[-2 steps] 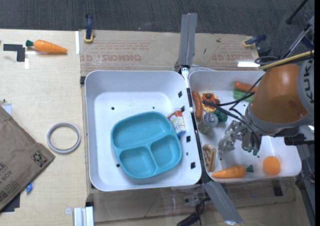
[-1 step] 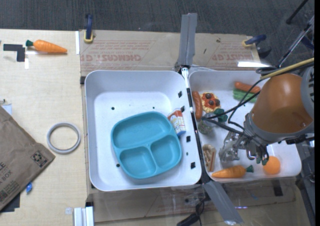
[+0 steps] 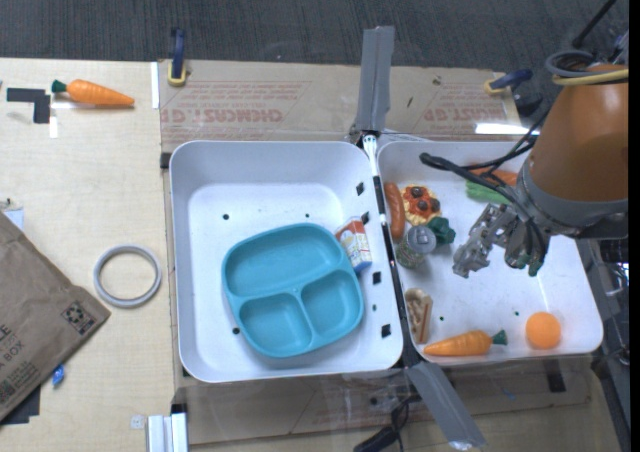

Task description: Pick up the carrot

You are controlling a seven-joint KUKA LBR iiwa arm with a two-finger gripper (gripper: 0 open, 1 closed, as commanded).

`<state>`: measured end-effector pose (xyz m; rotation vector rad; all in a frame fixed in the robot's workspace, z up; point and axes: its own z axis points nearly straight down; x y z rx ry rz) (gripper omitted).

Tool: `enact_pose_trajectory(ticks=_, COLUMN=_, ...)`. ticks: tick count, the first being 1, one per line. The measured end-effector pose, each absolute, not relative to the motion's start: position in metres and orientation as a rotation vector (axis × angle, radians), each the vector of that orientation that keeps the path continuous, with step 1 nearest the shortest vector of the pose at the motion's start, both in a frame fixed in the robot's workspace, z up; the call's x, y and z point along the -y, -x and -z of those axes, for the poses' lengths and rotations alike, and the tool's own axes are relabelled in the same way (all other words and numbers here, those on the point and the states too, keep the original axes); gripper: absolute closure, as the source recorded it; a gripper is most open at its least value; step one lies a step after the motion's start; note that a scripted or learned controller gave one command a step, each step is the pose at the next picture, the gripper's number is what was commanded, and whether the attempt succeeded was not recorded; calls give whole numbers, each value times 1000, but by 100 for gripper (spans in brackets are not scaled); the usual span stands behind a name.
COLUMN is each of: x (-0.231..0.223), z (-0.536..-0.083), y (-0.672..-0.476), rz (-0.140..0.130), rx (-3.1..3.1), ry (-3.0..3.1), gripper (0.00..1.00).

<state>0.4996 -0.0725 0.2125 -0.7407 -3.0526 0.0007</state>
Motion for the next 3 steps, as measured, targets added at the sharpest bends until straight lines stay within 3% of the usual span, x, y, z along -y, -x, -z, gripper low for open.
enact_pose_trajectory(ticks=1, x=98, z=-89, y=-483, rz=1, rx=3110, ry=418, gripper=100)
enact_pose_trajectory(ticks=2, x=74, z=-189, y=-480, rz=-2, rx=2933, ry=1123, gripper=100)
enact_pose_trajectory(ticks=3, x=65, z=-188, y=-502, rz=-1, rx=3070, ry=660, gripper=100)
